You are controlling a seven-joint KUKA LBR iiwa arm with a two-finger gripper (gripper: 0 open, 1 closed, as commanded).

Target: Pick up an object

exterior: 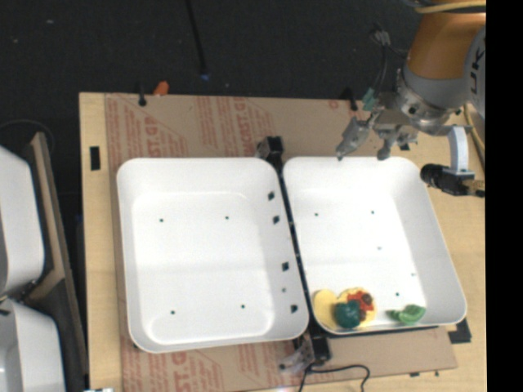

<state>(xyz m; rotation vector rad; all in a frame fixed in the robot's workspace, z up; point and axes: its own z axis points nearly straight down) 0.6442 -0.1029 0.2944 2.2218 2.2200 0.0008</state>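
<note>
A: Entry. The counter (98, 243) carries two white bins. The right bin (368, 243) holds a small cluster at its near edge, by the near-left corner: a yellow piece (325, 305), a teal object (347, 315) with a red bit (360, 300) on it, and a green piece (406, 313) apart, toward the near-right corner. The left bin (204, 251) is noted beside it.

B: And the claw (367, 142)?

A: It is held above the far rim of the right bin, fingers spread, nothing gripped between them.

B: How should the step be done?

A: In judgement, the cluster lies well apart from the claw, across the whole bin. One piece should be selected, probably the green one since it stands alone; the claw should be brought directly over it before descent, clear of the bin wall.
</note>
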